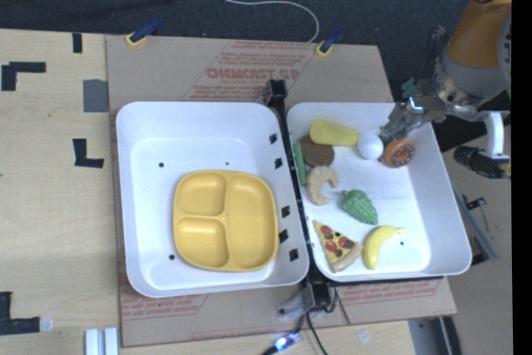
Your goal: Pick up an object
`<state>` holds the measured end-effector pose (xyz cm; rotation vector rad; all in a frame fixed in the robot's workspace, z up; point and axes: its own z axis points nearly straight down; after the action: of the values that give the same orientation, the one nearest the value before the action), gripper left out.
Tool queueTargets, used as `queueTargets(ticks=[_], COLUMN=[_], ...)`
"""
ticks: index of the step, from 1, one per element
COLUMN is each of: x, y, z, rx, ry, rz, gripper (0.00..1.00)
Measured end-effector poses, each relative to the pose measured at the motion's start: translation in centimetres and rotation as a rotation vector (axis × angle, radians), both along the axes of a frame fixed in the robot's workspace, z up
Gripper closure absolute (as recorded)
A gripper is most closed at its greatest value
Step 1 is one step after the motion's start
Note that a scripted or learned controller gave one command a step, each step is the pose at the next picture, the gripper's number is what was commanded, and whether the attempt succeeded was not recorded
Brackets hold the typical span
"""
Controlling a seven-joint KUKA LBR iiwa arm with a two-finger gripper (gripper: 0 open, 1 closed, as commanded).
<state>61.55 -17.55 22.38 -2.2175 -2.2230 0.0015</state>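
- Camera view: grey arm with orange band (486, 25) reaches in from the right; its two-finger gripper (401, 131) sits low over the upper right corner of the right white bin (445, 212).
- Jaw state: cannot tell how far open, tip is small and dark against clutter; nothing clearly seen between them.
- Round orange-and-dark disc-like toy (400, 154) lies just below the gripper tip, touching or nearly so; contact unclear.
- Small white ball (370, 147) sits just beside it to the left, then yellow oblong block (333, 132) and brown round piece (317, 152).
- Lower in the same bin: tan curled pastry-like toy (322, 184), green leafy toy (359, 205), pizza slice toy (336, 244), yellow banana toy (379, 246).
- Left white bin (133, 137) holds a yellow three-compartment plastic plate (225, 220).
- Judgement: likely target is the orange disc; the approach looks nearly done.
- To do it well: centre over the disc, keep off the white ball and the bin wall, close squarely, lift straight up.
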Motion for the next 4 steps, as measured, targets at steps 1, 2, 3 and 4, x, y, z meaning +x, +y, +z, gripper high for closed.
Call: queueTargets(ticks=[1, 2, 3, 4], x=[0.3, -0.3, 0.9, -0.5], y=[5.0, 10.9, 16.0, 16.2], z=[0.5, 0.8, -0.2, 0.6], rx=[0.002, 0.002, 0.001, 0.000], ry=[0.004, 0.006, 0.006, 0.006], rz=[0.004, 0.005, 0.004, 0.000], gripper=[1.00, 1.00, 1.00, 1.00])
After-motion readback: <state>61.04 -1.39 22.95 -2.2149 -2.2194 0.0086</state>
